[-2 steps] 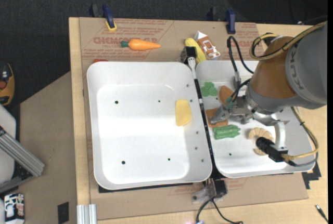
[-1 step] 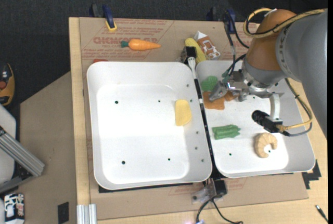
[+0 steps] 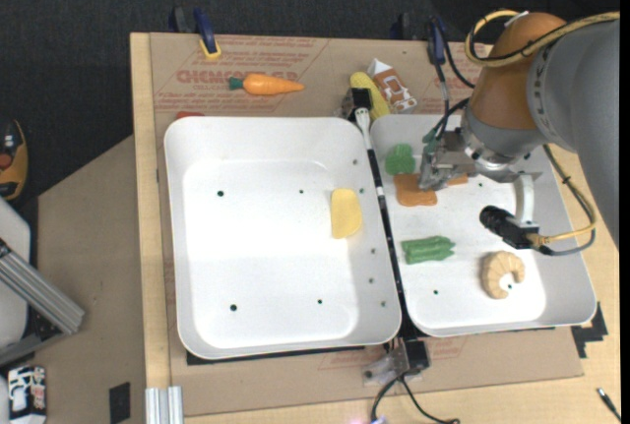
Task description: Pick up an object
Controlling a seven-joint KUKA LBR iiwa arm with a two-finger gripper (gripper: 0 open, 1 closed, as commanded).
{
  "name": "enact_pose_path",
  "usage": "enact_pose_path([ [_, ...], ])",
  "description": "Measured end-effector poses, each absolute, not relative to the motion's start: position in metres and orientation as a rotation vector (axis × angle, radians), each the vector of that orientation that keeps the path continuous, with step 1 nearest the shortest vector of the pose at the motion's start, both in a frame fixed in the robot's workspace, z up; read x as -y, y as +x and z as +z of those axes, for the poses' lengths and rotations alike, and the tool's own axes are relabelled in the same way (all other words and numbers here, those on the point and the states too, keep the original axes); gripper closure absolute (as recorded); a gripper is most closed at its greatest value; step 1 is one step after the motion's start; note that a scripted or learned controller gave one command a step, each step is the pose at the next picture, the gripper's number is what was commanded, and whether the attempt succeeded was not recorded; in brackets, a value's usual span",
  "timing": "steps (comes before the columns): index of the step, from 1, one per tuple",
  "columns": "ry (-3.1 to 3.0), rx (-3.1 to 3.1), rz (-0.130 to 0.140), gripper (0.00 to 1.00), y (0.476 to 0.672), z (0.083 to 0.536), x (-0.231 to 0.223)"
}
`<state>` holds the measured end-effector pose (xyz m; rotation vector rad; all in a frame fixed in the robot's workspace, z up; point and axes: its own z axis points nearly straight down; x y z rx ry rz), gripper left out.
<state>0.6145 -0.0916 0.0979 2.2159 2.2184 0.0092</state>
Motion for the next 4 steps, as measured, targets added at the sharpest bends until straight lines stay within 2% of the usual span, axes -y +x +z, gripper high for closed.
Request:
enact_pose_path([
  [1,2.206,-2.222,0.017,1.00,0.671,0.192,0.045],
  [2,2.203,-2.228,0.023,1.00,0.655,0.310,-0.045],
  [3,2.204,-2.222,0.030,1.00,0.667,0.472,-0.110],
  [4,2.210,-2.227,0.017,1.00,0.646,0.541,-0.166],
])
